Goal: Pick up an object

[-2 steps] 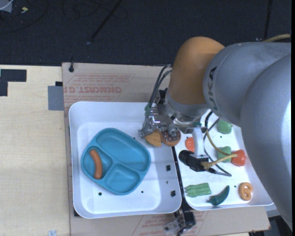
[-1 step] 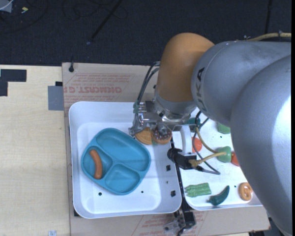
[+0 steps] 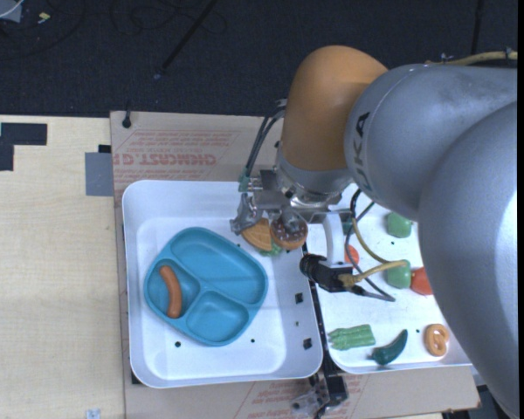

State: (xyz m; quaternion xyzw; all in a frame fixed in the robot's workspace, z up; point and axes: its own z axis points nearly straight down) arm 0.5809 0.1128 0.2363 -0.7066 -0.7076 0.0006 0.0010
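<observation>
hand [image 3: 264, 221] beside the blue divided plate [image 3: 231, 273]
it hung at the plate's upper right rim, over a tan burger-like toy [image 3: 260, 236]; open or closed could not be told.

Sausage [image 3: 170, 290] in tray [image 3: 220, 271], tray in left bin [image 3: 157, 356]

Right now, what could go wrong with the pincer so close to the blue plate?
1. The pincer is right at a round tan-and-brown toy, but I cannot tell if it has it. The toy might slip or stay behind.
2. The blue plate lies just beside that toy. A low or sideways move could bump it and jostle the orange sausage lying in its left compartment.
</observation>
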